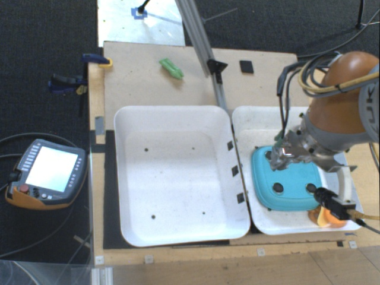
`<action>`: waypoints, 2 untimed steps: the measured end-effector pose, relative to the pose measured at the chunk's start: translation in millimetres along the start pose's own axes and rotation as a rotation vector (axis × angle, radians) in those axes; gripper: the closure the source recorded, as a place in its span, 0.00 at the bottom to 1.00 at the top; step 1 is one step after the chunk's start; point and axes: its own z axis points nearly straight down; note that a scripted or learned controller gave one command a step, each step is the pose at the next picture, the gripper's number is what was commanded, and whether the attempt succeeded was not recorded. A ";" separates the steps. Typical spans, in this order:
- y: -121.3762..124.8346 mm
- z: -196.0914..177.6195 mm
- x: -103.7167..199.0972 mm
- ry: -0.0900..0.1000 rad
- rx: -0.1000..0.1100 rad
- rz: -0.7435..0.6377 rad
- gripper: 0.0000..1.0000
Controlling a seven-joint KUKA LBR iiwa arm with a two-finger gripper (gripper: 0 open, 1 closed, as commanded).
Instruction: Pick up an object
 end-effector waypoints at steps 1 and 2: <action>-14.4 -5.3 49.8 0.000 0.000 -0.001 1.00; -15.6 -8.7 104.8 0.000 0.000 -0.001 1.00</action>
